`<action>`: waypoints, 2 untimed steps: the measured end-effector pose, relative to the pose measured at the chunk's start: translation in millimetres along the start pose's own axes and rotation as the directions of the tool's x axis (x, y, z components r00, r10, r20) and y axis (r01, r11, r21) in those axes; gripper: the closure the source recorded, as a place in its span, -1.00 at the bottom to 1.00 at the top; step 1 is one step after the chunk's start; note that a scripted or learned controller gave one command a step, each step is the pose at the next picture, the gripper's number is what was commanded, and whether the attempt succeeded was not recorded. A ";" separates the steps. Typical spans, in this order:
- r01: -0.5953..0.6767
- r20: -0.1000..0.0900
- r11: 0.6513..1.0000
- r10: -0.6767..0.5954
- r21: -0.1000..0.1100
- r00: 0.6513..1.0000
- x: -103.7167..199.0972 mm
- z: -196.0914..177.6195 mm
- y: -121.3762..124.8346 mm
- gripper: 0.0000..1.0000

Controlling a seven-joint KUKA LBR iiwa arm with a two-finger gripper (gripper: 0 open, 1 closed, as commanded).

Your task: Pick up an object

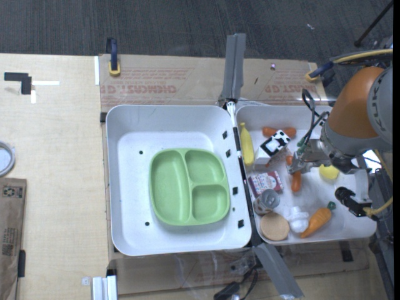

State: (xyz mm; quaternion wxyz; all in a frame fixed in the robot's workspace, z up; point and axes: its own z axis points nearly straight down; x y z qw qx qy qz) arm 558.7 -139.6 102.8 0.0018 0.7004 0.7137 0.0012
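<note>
Jaws (pixel 299 167) low among cluttered right bin (pixel 350 230) toys, tips indistinct.

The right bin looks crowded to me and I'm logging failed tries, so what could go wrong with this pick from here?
1. The gripper hangs low among close-packed items: the small orange piece below it lies beside the red packet, so a grasp may catch or nudge a neighbour.
2. The yellow ball sits right beside the wrist and might be knocked aside.
3. The toy carrot and white lump lie touching, so either may drag the other.
</note>
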 end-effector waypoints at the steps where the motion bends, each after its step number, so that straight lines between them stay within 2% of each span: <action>1: 0.026 0.000 1.000 -0.026 0.002 1.000 14.7 10.3 45.3 1.00; 2: 0.070 0.000 0.998 -0.070 0.006 0.998 61.2 -87.2 79.8 1.00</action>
